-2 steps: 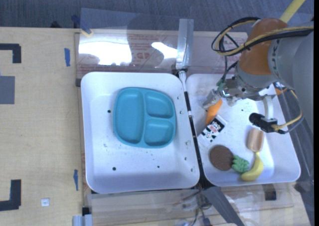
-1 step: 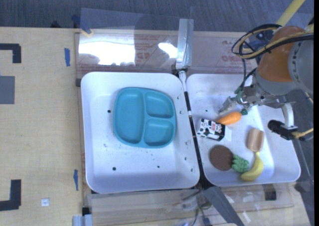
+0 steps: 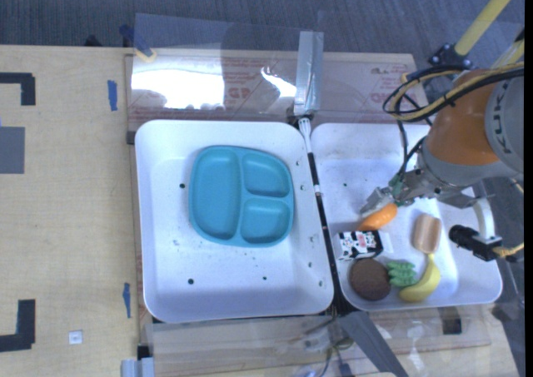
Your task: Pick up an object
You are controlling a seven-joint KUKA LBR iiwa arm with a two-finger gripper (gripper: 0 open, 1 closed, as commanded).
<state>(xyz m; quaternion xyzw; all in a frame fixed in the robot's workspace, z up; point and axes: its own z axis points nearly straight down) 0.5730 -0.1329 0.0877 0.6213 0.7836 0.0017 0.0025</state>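
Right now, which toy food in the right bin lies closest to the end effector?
The orange carrot-shaped toy, right at the end effector; the others lie farther toward the bin's near edge.

Arm: thick, rounded, grey casing with a broad orange band above the wrist. Surface smooth, slightly glossy. Black cables loop loosely off the orange section, with a thin yellow strand running alongside. Below the band, a grey collar narrows toward the gripper, which is small, metallic grey, with some greenish detail near its base. A black fitting sticks out lower down, near a white curved part.
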